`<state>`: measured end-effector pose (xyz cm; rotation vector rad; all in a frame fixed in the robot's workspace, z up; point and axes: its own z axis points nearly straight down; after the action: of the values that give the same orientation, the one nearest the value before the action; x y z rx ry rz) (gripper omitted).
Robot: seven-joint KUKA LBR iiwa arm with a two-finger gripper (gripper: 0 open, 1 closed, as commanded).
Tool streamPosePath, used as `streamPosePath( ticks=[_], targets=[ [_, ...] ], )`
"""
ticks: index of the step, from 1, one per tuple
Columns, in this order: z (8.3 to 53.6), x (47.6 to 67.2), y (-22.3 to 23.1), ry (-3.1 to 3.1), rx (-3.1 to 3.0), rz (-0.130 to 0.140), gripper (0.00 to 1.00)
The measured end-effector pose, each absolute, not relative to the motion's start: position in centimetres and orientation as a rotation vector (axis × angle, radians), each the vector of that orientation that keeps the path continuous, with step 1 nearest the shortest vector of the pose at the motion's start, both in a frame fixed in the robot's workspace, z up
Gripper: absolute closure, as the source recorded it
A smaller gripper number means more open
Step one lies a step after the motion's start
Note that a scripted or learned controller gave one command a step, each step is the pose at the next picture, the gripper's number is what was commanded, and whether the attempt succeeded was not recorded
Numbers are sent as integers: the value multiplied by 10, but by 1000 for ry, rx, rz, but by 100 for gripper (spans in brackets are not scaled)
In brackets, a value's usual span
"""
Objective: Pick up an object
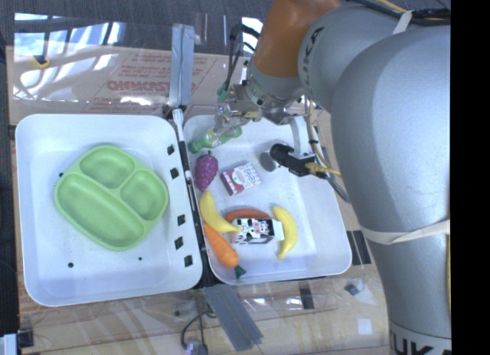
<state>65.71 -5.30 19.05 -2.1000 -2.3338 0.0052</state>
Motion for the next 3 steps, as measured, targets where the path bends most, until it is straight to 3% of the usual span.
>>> streamPosePath(
  ticks=[1, 2, 3],
  targets=[
    [190, 657, -52, -2333, -2098, 6, 0],
    [99, 650, -113, -2313, -2126, 2, 0],
    [190, 657, -84, -2396, -2028, 3, 0]
  ],
)
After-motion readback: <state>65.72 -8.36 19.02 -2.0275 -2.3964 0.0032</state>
